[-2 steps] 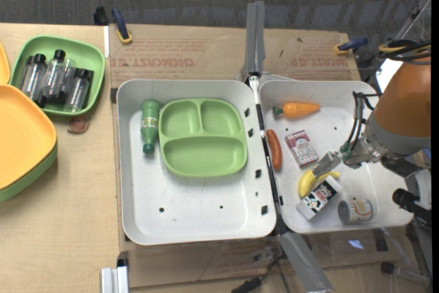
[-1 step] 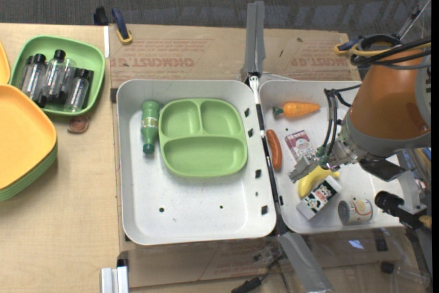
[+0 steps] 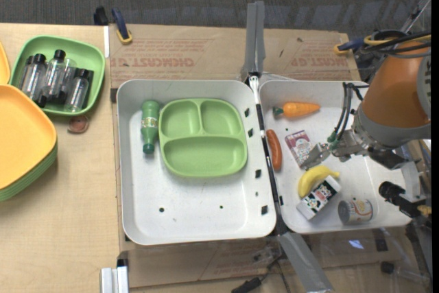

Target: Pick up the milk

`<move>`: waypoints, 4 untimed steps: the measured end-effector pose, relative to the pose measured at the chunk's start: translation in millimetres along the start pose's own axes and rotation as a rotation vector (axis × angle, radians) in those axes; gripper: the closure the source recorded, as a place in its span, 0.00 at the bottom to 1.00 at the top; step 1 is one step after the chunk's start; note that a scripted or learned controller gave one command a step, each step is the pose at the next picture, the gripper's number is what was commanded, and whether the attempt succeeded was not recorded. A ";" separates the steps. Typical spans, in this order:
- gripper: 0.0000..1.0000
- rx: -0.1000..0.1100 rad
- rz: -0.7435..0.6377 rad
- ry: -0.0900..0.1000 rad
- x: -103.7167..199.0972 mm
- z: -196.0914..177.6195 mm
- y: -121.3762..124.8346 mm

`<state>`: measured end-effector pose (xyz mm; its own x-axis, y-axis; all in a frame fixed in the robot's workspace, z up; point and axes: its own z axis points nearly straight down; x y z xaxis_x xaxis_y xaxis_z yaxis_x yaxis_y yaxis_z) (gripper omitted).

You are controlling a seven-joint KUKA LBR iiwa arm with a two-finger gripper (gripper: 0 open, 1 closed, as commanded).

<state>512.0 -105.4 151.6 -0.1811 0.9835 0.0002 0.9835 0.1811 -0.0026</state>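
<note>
A: Camera view, right bin: where did the milk [image 3: 319,197] lie, and how would it have handled?

B: The milk, a small carton with a black-and-white cow print, lay tilted on its side on the floor of the right bin [image 3: 398,221], below and slightly to the left of the gripper [image 3: 317,156]. It appeared light and box-like, with stiff flat faces that might dent under a hard squeeze. Its smooth printed skin was judged somewhat slippery, so the two long flat sides offered the best hold, taken near the middle.

A: What crowded it?

B: A banana [image 3: 312,179] lay touching its upper edge, between the carton and the jaws. A small grey can [image 3: 355,211] sat just to its right, and a pink-printed packet [image 3: 298,144] lay beside the fingers on their left. A red sausage [image 3: 274,149] and a carrot [image 3: 296,108] lay farther off, above and left of the jaws.

A: And the jaws?

B: Whether they stood apart or together could not be told. Nothing was seen clamped between them. The left bin [image 3: 130,168] held a green tray [image 3: 203,136] and a green bottle [image 3: 149,125], well apart from the jaws.
</note>
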 end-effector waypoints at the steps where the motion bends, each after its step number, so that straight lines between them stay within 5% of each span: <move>1: 0.00 0.000 0.000 0.000 -0.1 -0.1 0.0; 2: 0.00 -0.002 -0.247 -0.001 -3.7 26.8 61.0; 3: 0.00 0.000 -0.257 0.001 6.7 59.1 -10.1; 4: 0.00 -0.002 -0.119 -0.001 -6.5 60.3 44.5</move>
<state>556.8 -103.7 91.2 -0.2969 0.9549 -0.0008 0.9549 0.2969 -0.0008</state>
